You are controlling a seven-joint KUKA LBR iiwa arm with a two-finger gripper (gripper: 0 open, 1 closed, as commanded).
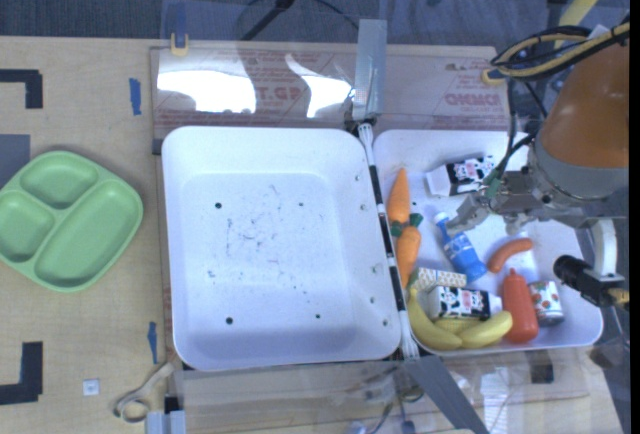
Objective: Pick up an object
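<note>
One blue bottle [461, 249] lies just below end effector [478, 209].

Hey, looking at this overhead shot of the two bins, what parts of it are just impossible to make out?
- Gripper: its fingertips blur into the clutter in the right bin; contact with anything is unclear.
- Arm: cut off by the camera view's right edge.
- Small can: label too small to read.
- Banana: partly covered by the cow-print carton.
- Back panel: glare washes out its surface.
</note>
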